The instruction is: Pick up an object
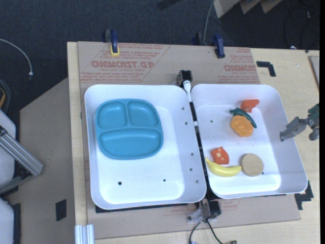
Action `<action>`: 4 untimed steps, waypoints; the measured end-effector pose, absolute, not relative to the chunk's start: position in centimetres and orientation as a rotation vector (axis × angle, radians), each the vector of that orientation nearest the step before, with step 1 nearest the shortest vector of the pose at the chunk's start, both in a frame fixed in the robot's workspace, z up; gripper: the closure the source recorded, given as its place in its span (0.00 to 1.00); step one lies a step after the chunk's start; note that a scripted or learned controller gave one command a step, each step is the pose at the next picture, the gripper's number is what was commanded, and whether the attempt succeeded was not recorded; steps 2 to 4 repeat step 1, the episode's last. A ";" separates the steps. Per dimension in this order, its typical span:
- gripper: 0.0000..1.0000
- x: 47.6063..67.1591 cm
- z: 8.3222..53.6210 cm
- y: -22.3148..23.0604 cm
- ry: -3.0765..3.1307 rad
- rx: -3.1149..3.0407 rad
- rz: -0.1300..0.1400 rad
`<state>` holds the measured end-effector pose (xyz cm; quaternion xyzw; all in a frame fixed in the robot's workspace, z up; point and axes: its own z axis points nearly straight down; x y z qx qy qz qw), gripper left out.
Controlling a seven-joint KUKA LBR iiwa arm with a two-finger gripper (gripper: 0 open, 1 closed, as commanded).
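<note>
The pickable things are all gathered in the right bin point(271, 93). An orange fruit point(242, 126) with a green stalk lies in its upper middle, with a small red piece point(250, 105) just above it. Lower down, a yellow banana point(223, 170) is laid with its long axis roughly along the bin's near wall, its left end curling upward. A red strawberry point(220, 155) sits just above the banana, and a tan round disc point(252, 164) lies at the banana's right end, touching or nearly so.

The tool point(293, 129) is seen at the right rim of that same bin, level with the orange fruit. Its fingers appear to be apart, with nothing between them, though the small size of the tool in the view makes this less than certain. No object is held.

The relation that matters is judged to be this: everything lies to the left of the tool, inside the bin. The orange fruit is nearest and stands almost straight across from it, well apart from the lower cluster. The disc lies left and toward the near wall. A short leftward reach would probably be called for.

In the left bin point(101, 98) a blue divided plate point(130, 129) is set, far from the tool. Both bins rest on the tabletop point(152, 60).
</note>
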<state>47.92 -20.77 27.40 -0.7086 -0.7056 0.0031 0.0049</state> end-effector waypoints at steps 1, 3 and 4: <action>0.00 48.2 28.0 -20.7 -2.222 -2.222 0.000; 0.00 48.2 28.0 -20.7 -2.222 -2.222 0.000; 0.00 48.2 28.0 -20.7 -2.222 -2.222 0.000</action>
